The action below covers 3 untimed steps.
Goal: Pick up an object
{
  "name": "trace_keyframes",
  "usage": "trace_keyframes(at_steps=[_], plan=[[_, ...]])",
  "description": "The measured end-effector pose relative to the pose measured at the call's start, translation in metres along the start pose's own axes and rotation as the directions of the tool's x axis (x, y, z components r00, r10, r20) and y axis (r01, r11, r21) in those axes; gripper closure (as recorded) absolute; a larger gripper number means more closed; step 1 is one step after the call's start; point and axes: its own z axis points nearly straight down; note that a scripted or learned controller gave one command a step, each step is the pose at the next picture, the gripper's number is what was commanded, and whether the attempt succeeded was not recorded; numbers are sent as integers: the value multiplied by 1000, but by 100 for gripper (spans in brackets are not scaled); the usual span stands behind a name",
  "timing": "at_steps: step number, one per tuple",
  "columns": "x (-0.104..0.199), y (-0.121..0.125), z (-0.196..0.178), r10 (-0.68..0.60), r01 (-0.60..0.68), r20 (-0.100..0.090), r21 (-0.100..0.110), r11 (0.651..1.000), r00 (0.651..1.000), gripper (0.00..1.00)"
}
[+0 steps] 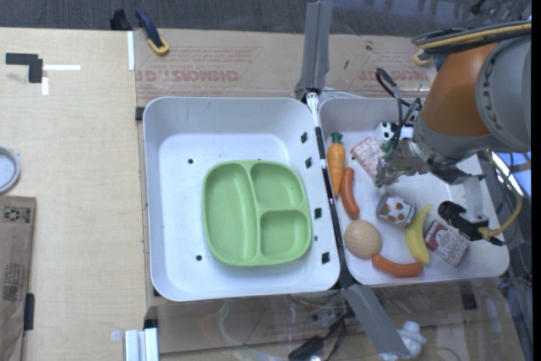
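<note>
The right bin (pixel 490 266) holds several toy foods. A carrot (pixel 336 156) and a red sausage (pixel 347 193) lie along its left wall. A tan round ball (pixel 363 238) and an orange sausage (pixel 397 267) sit near the front. A yellow banana (pixel 416 237) lies between a small red-and-white can (pixel 394 210) and a red-and-white packet (pixel 446 242). A pink packet (pixel 367 155) rests near the back. My gripper (pixel 390 172) hangs low over the bin's middle, just right of the pink packet and above the can; I see nothing held in it.
The left bin (pixel 169 182) holds a green divided plate (pixel 258 212). A grey divider post (pixel 317 46) rises between the bins at the back. The arm's orange band (pixel 456 97) and cables cover the right bin's far right corner. A tape roll (pixel 7 171) lies at the bench's left edge.
</note>
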Motion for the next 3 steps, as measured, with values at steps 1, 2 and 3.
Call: trace_keyframes(at_steps=[1,2,3], plan=[[0,0,0,0,0,0,0,1000,1000,0],[-13,-16,9,-28,28,-1,0,1000,1000,0],[1,-63,10,3,-3,-1,1,1000,1000,0]])
